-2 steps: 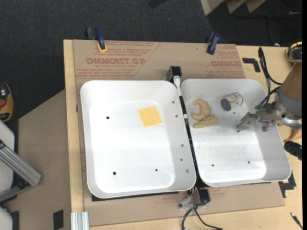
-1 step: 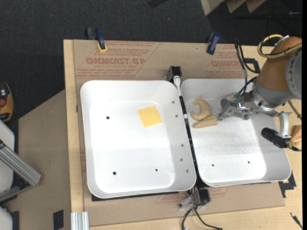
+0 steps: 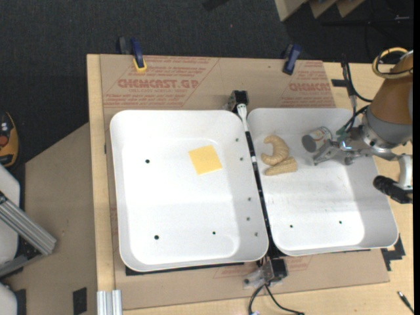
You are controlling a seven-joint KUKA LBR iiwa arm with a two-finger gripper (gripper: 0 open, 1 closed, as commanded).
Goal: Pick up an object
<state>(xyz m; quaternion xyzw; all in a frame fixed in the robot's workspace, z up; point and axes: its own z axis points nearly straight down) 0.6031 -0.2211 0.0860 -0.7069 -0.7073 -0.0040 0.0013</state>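
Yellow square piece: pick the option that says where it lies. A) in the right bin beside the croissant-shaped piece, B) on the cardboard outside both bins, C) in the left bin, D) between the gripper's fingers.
C: the yellow square piece lies flat on the floor of the left bin, apart from the tan croissant-shaped piece in the right bin, where the gripper hangs.

Bright, even light from overhead washes my two white bins (image 3: pixel 177 241) almost flat, with soft glare across their floors. Shadows are faint and short, just under the bin rims. The dark floor (image 3: pixel 59 18) stays dim. Focus is fairly sharp, slightly soft at the edges.
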